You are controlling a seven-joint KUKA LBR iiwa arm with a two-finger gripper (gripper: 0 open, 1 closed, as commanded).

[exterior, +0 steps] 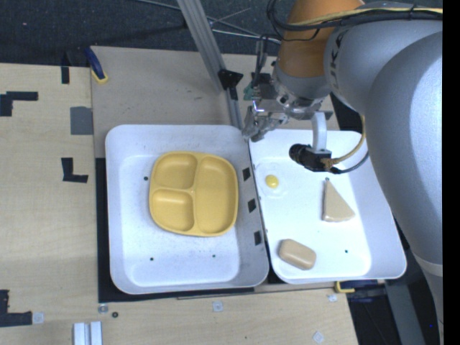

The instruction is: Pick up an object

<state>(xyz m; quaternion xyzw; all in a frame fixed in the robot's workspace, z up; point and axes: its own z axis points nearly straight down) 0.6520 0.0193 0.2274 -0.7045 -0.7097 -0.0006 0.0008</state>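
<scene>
My gripper [256, 126] hangs over the top-left corner of the right bin [359, 264], close to the divider between the two bins. Nothing shows in it. Below it in the right bin lies a small yellow round piece [272, 182]. A tan wedge [336, 205] rests further right, and a tan oblong roll [297, 254] lies near the bin's front. A yellow divided plate [194, 192] sits in the middle of the left bin [129, 264].
A slanted grey metal bar [205, 42] runs down from the top to the bins' back edge. A black connector with a cable [310, 157] hangs off the arm over the right bin. The grey arm body [402, 121] covers the right side.
</scene>
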